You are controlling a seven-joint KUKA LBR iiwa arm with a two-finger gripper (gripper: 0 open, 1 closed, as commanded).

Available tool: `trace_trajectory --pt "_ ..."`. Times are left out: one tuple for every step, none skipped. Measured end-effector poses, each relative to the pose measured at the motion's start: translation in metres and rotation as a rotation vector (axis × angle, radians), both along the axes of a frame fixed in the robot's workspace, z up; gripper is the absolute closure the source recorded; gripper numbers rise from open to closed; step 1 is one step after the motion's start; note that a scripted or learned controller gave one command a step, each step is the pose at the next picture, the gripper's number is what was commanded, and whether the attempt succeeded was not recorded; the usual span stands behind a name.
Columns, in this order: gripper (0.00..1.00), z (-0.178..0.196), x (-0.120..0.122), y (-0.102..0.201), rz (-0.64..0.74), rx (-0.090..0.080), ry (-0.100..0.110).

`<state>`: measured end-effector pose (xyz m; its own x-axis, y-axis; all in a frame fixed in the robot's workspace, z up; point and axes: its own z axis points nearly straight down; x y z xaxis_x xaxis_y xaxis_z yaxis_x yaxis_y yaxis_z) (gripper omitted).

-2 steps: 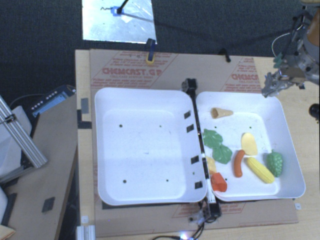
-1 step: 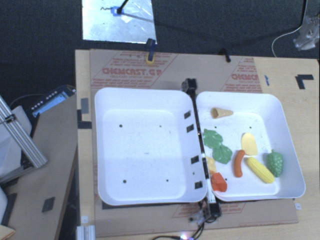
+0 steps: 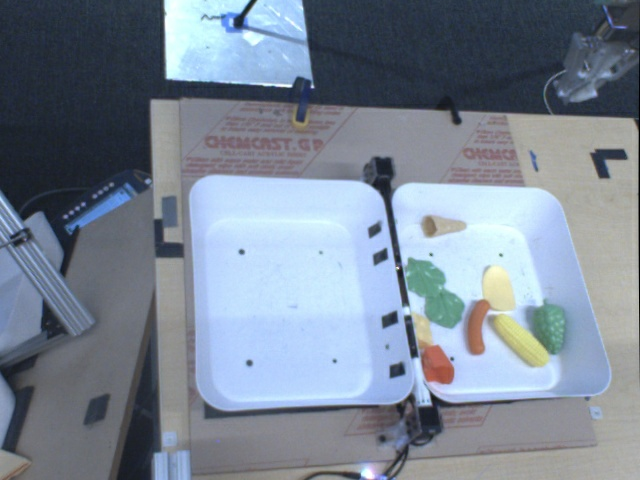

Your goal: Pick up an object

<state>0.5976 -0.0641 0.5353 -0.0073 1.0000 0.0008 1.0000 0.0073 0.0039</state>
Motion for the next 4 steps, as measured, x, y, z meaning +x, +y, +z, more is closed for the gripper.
trace_trajectory --pt "1.0 -0.008 0.014 0.031 0.0 -0.001 0.001" --pt "1.0 0.0 0.022 0.062 -0.001 0.0 0.0" --pt "1.0 -0.01 0.035 0.093 0.0 -0.001 0.001" --pt "1.0 -0.014 0.072 0.099 -0.002 -0.002 -0.001"
